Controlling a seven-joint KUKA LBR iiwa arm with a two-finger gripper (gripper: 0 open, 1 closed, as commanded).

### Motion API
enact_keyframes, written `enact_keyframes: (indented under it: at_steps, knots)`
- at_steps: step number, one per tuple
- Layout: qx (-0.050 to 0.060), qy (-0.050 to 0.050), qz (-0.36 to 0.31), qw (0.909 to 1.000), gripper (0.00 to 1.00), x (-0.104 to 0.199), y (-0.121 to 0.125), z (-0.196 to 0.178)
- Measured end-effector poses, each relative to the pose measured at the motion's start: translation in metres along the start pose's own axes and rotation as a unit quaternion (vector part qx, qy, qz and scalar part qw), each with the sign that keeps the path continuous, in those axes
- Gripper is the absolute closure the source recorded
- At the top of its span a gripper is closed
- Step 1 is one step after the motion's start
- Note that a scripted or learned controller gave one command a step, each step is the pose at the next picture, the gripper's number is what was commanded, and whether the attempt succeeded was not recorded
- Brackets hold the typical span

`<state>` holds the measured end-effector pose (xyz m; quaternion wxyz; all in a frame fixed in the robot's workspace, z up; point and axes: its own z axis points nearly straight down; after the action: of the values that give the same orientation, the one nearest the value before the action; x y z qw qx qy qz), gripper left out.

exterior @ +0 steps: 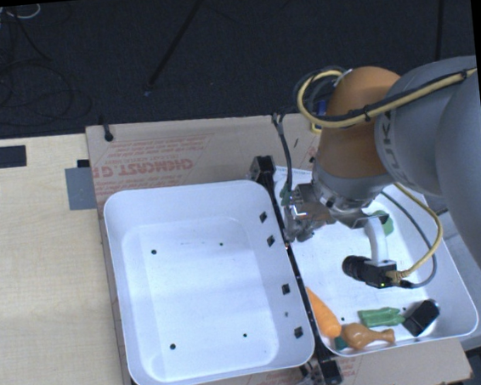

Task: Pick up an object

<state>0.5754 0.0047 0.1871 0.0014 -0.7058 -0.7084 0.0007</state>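
Backdrop: dark floor strewn with cables behind my pale wooden bench (36, 277), a sheet of printed brown cardboard (176, 151) under the bins.
Left bin: shallow white plastic tray (123, 210), nothing in it that I can make out.
Right bin: matching white tray (456, 293), partly covered by the grey arm with its orange band (361, 123).
Objects: orange carrot-shaped toy (322, 313) against the divider; tan drumstick-shaped piece (364, 335) just beside it; flat green piece (380, 316) next to that; small black block (421, 317) near the front right corner. A green scrap (386, 224) peeks out beside the wrist.
Gripper: two-finger gripper (299, 221) low in the right bin's back left area, near the divider. From my seat I cannot tell whether it is spread or closed, and I see nothing between its tips.
Progress: my judgement is that nothing is picked yet. All the items lie in the tray, well apart from the tool.
Left to do: reach one item, close on it, lift.
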Motion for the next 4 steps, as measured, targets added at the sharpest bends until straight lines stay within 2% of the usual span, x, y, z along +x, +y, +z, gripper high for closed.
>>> enact_keyframes:
  at_steps: [1,2,3,4]
  knots:
    - [-0.01,0.001,-0.002,0.9999,1.0,0.051,0.027,-0.183]
    - [0.001,-0.001,0.0,1.0,1.0,0.063,0.069,-0.083]
    - [0.001,0.0,-0.002,1.0,1.0,0.166,0.049,-0.079]
    - [0.0,-0.001,0.001,1.0,1.0,0.196,0.07,-0.048]
